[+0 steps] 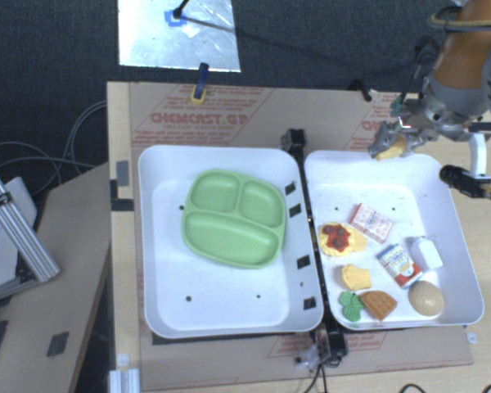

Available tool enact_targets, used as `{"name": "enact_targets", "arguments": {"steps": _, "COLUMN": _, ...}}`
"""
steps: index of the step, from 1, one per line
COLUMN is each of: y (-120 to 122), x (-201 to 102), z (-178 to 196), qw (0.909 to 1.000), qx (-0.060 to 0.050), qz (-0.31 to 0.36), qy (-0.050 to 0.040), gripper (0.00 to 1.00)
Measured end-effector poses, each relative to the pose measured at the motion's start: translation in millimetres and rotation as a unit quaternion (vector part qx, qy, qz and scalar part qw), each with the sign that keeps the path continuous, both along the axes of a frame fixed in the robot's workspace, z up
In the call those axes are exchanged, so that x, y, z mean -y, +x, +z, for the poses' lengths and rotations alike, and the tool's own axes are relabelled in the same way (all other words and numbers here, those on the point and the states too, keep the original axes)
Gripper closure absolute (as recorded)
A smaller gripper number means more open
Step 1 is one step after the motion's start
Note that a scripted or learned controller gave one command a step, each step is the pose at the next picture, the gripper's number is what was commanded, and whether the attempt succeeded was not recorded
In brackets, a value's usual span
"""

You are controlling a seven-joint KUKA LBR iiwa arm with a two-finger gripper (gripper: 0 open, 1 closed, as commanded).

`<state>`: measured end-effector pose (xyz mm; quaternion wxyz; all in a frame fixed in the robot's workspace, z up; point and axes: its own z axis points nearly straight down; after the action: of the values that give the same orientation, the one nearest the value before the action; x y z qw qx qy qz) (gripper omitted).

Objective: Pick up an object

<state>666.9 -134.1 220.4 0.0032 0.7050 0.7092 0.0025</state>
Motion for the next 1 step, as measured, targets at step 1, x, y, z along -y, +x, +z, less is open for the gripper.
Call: {"name": "enact_targets", "arguments": {"steps": 1, "y": 0.8, "x": -0.2, "z": 4.2, "qw": 1.0, "qx": -0.003, "qz": 0.0, "qy": 0.0003, "gripper": 1.0}}
